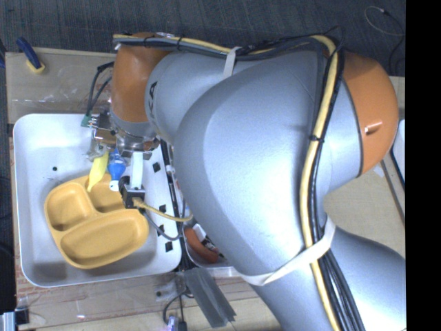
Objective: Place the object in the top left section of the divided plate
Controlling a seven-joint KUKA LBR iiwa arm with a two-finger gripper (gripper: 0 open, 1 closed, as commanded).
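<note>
A single fixed camera looks down on the bench (62, 74) from above, at a slant. The arm (275, 164) comes in from three o'clock and passes so near the lens that its grey body covers the frame from the centre out to three o'clock. The left bin (34, 185) sits toward eight o'clock and is seen nearly whole. Dark floor (207, 5) runs along the twelve o'clock edge beyond the bench. There is no second view to overlap with this one.

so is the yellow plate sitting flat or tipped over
Flat and right side up: the yellow divided plate rests in the left bin, its sections facing up.
</note>
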